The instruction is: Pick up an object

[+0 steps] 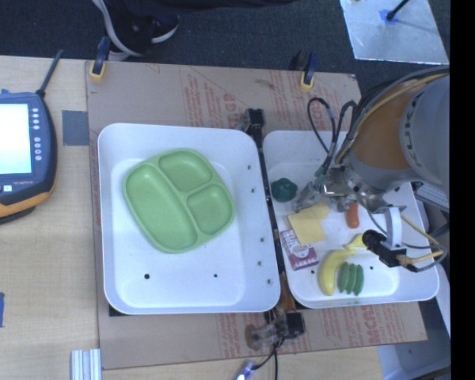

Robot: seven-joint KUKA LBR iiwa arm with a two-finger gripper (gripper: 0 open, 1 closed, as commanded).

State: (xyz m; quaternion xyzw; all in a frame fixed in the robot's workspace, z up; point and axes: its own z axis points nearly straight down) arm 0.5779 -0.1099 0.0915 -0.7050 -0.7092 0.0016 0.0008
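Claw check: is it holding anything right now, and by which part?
Cannot be told. The claw sits low in the right bin by the yellow slice, its tips too unclear.

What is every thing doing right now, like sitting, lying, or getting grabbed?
green plate: flat in the left bin, nothing on it
yellow square: flat in the right bin
banana: lying beside the green pod
green pod: lying flat
claw: low over the right bin

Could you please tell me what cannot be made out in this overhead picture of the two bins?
- Gripper: the arm's bulk covers it, so its finger state cannot be told.
- Orange item: partly under the wrist and cables, too small to identify.
- Right bin: its far right side hidden by the arm.
- Small packet: print too small to read.
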